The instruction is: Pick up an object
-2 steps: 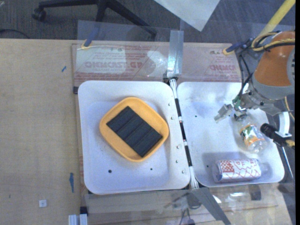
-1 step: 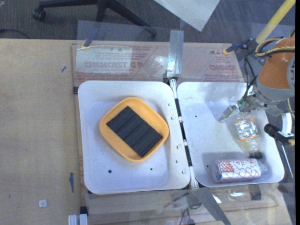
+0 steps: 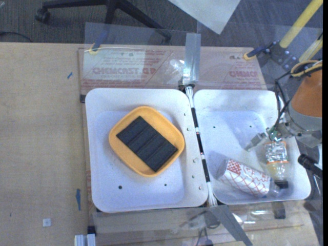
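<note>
Gripper (image 3: 262, 137) hangs low over the right bin (image 3: 225, 104) near its right edge, and from my seat I cannot tell its state or whether it grips anything. Just beside it a small clear bottle (image 3: 277, 158) with an orange label stands by the right wall, and a red-and-white patterned paper packet (image 3: 246, 177) lies along the front edge. Over in the left bin (image 3: 97, 137), a yellow tray (image 3: 120, 150) carrying a black ribbed pad (image 3: 146, 143) sits mid-floor.

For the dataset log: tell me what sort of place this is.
Probably a robotics lab work cell: two white bins side by side on a bench, a robot arm reaching in, an office chair base behind.
</note>
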`<state>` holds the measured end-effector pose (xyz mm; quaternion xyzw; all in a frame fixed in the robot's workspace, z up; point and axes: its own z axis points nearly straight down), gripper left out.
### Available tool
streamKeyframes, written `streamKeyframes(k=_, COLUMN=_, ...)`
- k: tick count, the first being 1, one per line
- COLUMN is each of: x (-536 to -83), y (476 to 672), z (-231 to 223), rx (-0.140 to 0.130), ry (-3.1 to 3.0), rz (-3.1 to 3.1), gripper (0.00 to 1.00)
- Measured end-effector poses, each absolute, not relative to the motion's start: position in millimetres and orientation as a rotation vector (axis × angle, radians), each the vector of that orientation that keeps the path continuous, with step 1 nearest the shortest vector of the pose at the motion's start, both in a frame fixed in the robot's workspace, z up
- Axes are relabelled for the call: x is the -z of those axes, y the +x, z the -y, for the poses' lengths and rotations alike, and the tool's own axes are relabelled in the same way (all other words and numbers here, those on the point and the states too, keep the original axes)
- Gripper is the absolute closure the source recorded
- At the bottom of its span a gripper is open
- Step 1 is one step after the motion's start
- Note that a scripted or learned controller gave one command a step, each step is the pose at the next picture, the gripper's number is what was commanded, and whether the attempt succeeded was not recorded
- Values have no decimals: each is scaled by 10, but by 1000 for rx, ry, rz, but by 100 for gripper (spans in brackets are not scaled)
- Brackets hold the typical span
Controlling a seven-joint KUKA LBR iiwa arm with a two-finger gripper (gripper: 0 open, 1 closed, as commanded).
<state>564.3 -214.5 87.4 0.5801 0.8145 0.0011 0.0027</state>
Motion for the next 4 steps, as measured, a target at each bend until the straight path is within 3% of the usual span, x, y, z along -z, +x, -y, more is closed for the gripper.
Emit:
streamKeyframes(k=1, x=-993, y=5659, z=2171, rx=-7, ry=1821, rz=-2544, gripper=100)
streamKeyframes(k=2, x=-887, y=5722, z=2176, rx=-11, ry=1757, rz=-2597, gripper=100)
streamKeyframes(k=3, x=-2026, y=5821, z=2241, rx=-1, ry=1743, rz=-2607, gripper=100)
streamKeyframes(k=4, x=-2020, y=5818, z=2239, rx=-1, ry=1744, rz=-2608, gripper=0)
